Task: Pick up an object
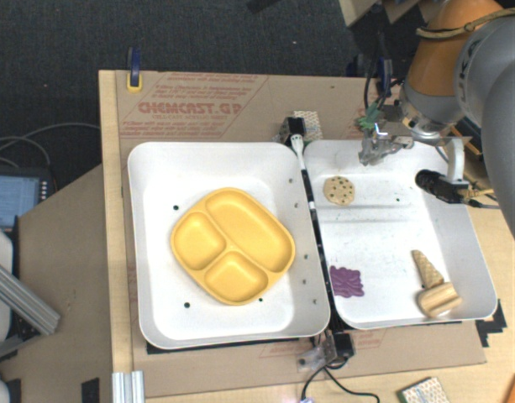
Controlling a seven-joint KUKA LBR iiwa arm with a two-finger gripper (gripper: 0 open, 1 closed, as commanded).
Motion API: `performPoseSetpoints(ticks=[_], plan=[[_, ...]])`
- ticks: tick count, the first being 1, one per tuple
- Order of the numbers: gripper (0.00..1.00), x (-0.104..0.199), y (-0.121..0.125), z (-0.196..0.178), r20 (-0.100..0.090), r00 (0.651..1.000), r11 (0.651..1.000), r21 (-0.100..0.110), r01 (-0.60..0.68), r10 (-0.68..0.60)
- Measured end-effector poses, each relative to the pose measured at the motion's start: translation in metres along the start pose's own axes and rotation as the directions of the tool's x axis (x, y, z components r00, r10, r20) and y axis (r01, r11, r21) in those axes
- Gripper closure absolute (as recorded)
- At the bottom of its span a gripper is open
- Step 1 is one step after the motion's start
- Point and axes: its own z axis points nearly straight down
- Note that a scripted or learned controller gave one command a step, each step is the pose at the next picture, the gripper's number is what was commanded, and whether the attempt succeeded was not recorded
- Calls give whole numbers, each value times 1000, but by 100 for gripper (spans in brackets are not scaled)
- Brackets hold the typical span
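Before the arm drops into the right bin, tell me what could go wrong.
1. The gripper hangs near the far rim of the right bin; a straight descent might clip that rim.
2. The cookie, the nearest item, lies flat on the bin floor, so a grasp may slide off it.
3. The cone lies on its side near the front corner and could roll if nudged.

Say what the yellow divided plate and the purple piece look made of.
Yellow divided plate: likely moulded plastic, smooth and slightly glossy, with soft highlights along its rounded rims. Purple piece: probably soft rubber or plastic, matte and lumpy; too small to tell for sure.
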Motion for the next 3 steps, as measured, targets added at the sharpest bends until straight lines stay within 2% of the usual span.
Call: performPoseSetpoints(ticks=[1, 2, 3], plan=[[100, -107, -45, 14, 0, 1000, 1000, 1, -3, 3], [100, -40, -52, -57, -2, 1000, 1000, -12, 13, -13], [100, -19, -15, -2, -2, 1000, 1000, -5, 11, -11]])
